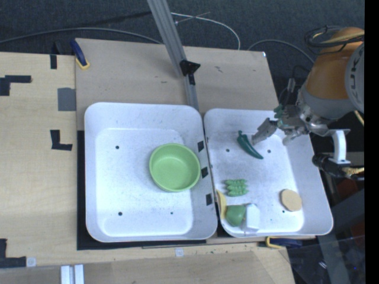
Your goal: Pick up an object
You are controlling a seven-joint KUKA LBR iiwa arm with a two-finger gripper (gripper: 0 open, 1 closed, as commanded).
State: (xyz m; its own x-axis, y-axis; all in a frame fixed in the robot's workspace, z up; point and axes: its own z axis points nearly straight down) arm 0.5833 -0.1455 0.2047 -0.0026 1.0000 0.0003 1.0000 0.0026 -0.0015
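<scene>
Nearest the camera, along the front edge of the right bin (pixel 308 218), sit a small green cup-like object (pixel 235 214) with a white block (pixel 251 215) touching its right side, and a tan round cookie-like piece (pixel 291 200) off toward the bin's right wall. Just behind the green cup lies a short bumpy green pod (pixel 236 187), lying roughly left to right. The left bin (pixel 112 218) carries a light green bowl (pixel 174 167), upright, a little right of its centre and well apart from everything in the other bin.

Farther back in the right bin lies a dark green chili pepper (pixel 249 146), the likeliest thing to pick. Its long axis runs on a diagonal, from the stem end at upper left down to the tip at lower right. The hand (pixel 261 134) reaches in from the right, its one clearly seen finger (pixel 265 131) slanting down and left so that its tip sits just beside the pepper's upper right flank, close enough that I cannot say whether it touches. Whether the hand is spread or pressed together I cannot tell; nothing shows as pinched in it.

So the pepper lies just left of and below the hand. I judge the coming move needs only a short shift that way, with the grip set across the diagonal.

Beyond the bins, the wooden surface (pixel 130 76) carries a grey pole (pixel 169 28).
</scene>
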